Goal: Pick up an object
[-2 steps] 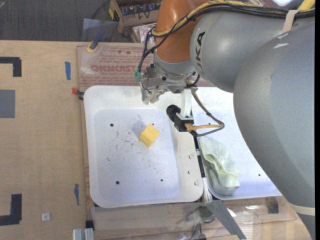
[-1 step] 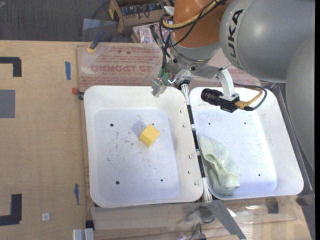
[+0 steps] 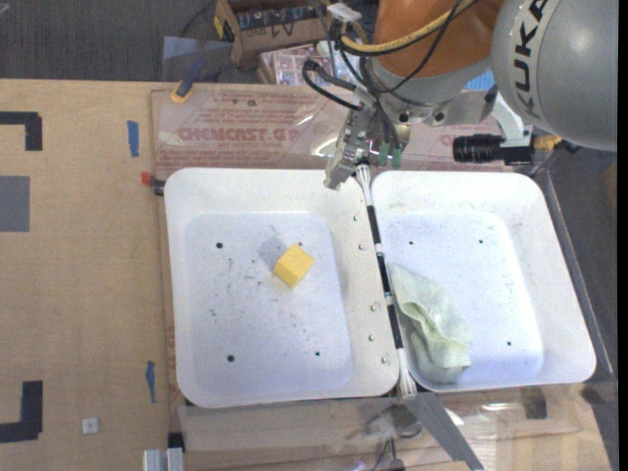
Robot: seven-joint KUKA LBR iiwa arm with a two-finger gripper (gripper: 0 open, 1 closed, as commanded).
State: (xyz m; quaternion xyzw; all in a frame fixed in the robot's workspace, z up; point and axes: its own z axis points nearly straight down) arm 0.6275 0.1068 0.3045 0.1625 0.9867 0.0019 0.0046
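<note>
Cloth: pale green, crumpled, in the right bin against its left wall, long axis running toward the near edge. Yellow block: left bin, near centre, one corner pointing away (sits diamond-wise). Gripper: above the bins' far rim, nothing in it; finger state cannot be told.

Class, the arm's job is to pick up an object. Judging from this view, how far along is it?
Nothing looks done yet. The yellow block lies in the left bin, and the pale green cloth lies in the right bin against the divider. In hand: the tool sits at the bins' far edge, above the divider, with nothing seen in it. Left: descend, grasp, lift.
</note>
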